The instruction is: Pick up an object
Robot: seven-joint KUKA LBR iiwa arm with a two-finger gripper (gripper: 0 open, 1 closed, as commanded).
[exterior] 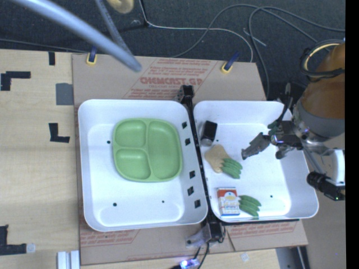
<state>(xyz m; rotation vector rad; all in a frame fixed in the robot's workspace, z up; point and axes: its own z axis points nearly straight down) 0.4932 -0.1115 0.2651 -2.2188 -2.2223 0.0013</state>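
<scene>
left white bin (92,167): green three-compartment plastic plate (148,150) | right white bin (291,198): small black block (208,130) by divider, tan-and-green toy (222,161) mid-left, red-and-white carton (228,201) touching green pod-shaped toy (249,205) at front | grey arm's gripper (253,147) over right bin, above the floor beside the tan-and-green toy; jaws: cannot tell

This is a robotics lab, no question. Two shallow white bins (90,167) sit side by side on a printed cardboard sheet (168,77) clamped to a pale wood tabletop (33,167). Black tape marks (55,132) dot the wood, loose cables (235,21) trail over dark flooring behind, and the grey, orange-banded arm (322,102) reaches in from the right.
</scene>
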